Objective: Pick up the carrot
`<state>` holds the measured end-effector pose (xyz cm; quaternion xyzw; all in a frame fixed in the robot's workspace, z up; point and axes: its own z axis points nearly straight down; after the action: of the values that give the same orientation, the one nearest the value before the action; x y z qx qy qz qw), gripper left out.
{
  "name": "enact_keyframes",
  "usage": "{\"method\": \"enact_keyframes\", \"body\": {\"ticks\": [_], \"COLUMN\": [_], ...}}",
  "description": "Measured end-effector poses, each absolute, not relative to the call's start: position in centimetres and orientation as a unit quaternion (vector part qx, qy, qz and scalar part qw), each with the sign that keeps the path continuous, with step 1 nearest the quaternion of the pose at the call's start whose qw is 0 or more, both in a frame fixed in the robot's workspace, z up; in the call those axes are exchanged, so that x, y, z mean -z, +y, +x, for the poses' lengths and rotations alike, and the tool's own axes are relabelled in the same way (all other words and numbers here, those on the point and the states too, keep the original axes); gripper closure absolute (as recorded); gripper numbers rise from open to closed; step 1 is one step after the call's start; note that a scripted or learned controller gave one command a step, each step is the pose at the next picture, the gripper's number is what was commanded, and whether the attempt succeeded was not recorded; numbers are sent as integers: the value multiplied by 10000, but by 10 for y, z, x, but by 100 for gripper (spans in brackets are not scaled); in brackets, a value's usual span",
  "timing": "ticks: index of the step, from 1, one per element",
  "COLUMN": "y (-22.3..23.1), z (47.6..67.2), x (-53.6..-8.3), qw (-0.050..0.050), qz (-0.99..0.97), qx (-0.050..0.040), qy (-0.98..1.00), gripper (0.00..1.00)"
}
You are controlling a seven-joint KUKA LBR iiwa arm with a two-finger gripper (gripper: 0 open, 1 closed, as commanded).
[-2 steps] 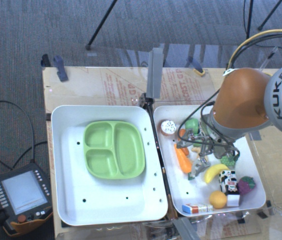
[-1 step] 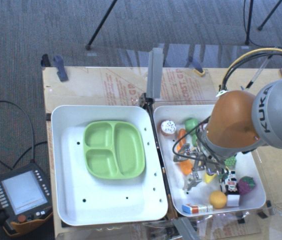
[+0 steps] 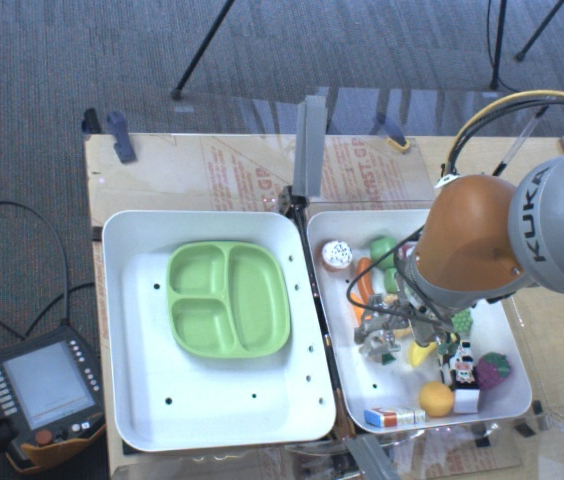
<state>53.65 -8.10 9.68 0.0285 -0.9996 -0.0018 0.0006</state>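
Right of centre, the claw (image 3: 387, 336) hangs low in the right bin (image 3: 327, 298), just beside the carrot (image 3: 362, 286), which lies along the bin's left side, seemingly lined up for a grasp; whether it is spread or pressed together I cannot tell. Toy foods crowd that bin, a likely hindrance. A green divided tray (image 3: 229, 299) sits in the left bin (image 3: 132, 368). Both rest on a cardboard-topped desk (image 3: 212, 168) over grey carpet (image 3: 62, 48).
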Motion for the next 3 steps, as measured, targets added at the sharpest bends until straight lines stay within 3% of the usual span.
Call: {"method": "enact_keyframes", "body": {"ticks": [1,2,3], "y": [-114,-113,-68], "z": [520,519,505], "x": [-275,-269,-187], "qw": [-66,-9,42], "qz": [736,733,659], "qx": [-15,8,24], "qy": [-9973,-9973,-9978], "gripper": [100,0,0]}}
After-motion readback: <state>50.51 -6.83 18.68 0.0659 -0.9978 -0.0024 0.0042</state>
